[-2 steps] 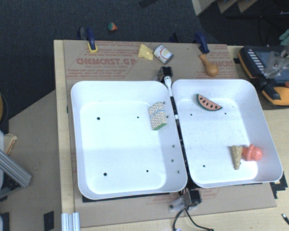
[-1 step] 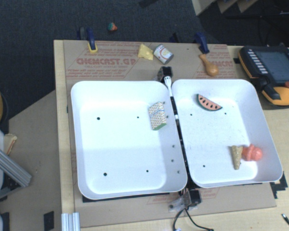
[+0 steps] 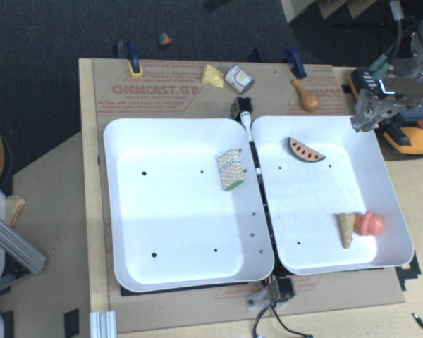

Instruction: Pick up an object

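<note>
Taking the black seam (image 3: 257, 182) between the 2 shallow white plastic bins as landmark: nearest, right of its lower end, a tan cone-shaped toy (image 3: 347, 229) touches a pink lumpy toy (image 3: 369, 224) in the right bin (image 3: 317, 259). Farther up, just left of the seam, a patterned green-and-white packet (image 3: 230, 169) lies in the left bin (image 3: 169, 259). Right of the seam's upper part sits a red watermelon-slice toy (image 3: 306, 151). Farthest right, the grey 2-finger gripper (image 3: 370, 118) hangs at the right bin's far corner, holding nothing visible; whether its fingers are spread or closed cannot be told.
</note>
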Tool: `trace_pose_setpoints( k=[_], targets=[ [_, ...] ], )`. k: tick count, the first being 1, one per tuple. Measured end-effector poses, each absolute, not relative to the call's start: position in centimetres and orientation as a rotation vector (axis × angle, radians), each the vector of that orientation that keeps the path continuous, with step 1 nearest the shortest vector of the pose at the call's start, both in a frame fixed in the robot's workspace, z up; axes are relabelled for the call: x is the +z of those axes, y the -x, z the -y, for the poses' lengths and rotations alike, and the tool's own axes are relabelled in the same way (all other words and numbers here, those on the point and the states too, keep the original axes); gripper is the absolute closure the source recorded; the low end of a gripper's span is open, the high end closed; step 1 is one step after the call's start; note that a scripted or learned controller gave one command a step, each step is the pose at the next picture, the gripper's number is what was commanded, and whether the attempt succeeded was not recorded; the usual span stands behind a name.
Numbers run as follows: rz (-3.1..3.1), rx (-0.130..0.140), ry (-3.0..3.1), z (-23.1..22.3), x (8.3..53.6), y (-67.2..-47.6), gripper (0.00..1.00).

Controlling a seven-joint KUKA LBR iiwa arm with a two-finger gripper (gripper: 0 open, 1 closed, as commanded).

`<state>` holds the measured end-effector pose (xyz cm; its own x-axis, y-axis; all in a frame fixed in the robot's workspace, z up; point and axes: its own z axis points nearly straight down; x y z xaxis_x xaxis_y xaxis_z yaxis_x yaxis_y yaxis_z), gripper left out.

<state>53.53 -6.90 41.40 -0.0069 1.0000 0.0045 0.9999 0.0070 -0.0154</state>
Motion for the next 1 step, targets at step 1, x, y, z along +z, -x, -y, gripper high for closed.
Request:
trace_pose_setpoints(
  k=[1],
  targets=[
    [2.233, -0.018, 2.227, 6.11, 54.35, -48.53, 1.00]
  ],
)
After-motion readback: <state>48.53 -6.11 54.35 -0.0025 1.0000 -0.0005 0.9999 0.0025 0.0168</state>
